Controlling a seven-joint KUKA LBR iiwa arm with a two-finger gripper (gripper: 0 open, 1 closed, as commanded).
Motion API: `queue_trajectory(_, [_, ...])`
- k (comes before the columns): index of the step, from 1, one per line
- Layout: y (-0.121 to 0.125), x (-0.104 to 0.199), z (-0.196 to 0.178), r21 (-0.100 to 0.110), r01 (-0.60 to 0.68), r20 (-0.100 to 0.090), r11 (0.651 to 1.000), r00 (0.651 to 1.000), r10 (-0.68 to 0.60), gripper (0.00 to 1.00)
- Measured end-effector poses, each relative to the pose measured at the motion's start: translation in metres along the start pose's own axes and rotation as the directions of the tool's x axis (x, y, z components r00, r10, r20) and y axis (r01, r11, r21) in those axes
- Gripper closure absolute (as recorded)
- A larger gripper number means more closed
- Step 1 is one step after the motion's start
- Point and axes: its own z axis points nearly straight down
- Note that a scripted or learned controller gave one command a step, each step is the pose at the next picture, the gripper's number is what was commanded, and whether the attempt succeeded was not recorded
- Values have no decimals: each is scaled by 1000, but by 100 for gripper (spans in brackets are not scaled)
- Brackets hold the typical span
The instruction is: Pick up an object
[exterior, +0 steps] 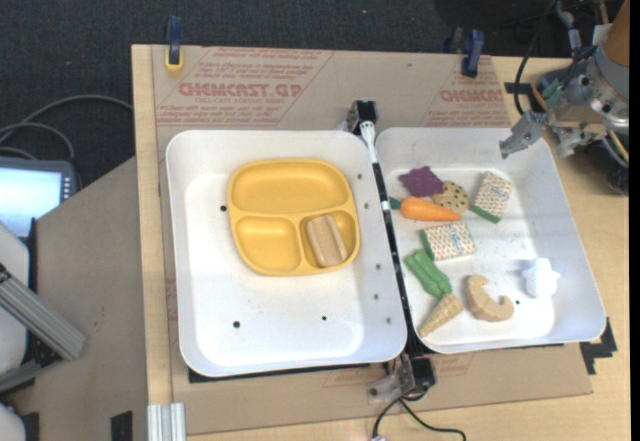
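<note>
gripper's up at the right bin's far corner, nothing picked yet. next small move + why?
Probably bring the gripper toward the near-left and down over the patterned block. The gripper sits at the right bin's far edge with nothing between its fingers, and that block is the closest toy, with some bare floor beside it.

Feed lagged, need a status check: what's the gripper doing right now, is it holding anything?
Gripper: above the far right corner of the right white bin, with nothing seen between its fingers; open or shut cannot be told.

I am working in a lab: two shallow white plastic bins (200, 329) are sitting on a brown clamped board (250, 84), with black cables (420, 419) trailing.
</note>
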Motion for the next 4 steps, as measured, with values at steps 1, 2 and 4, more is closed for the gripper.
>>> queue_trajectory(1, [-1,21,129,-11,1,3,1000,1000,-1,0])
queue_trajectory(2, [-8,19,137,-17,4,3,1000,1000,-4,0])
queue_trajectory(4, [-7,16,125,-22,1,10,1000,1000,-1,0])
